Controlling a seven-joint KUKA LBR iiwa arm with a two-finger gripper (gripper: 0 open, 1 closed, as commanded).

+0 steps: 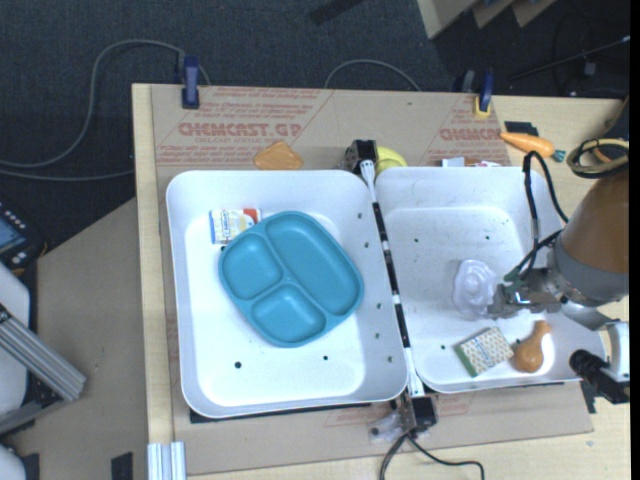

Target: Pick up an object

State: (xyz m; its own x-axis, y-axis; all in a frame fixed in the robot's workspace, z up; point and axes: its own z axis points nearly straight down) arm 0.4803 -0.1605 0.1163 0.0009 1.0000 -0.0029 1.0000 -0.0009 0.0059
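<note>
In the right bin (440, 208) a clear, crumpled plastic cup (470, 286) lies near the middle. A green-and-white checked packet (483, 350) and a tan drumstick-shaped toy (530, 348) rest near the front edge. My gripper (508, 296) reaches in from the right, low over the bin, its tip just right of the clear cup and above the checked packet. The orange band of the arm (600, 233) rises behind it. The left bin (200, 348) holds a blue divided plate (290, 276) and a small white packet with red and yellow print (232, 223).
Behind the bins on the brown board lie an orange lump (277, 155), a yellow object (387, 158) by a black clip, and an orange tool (527, 141). Blue clamps (189, 80) hold the board's back edge. Cables run along the arm.
</note>
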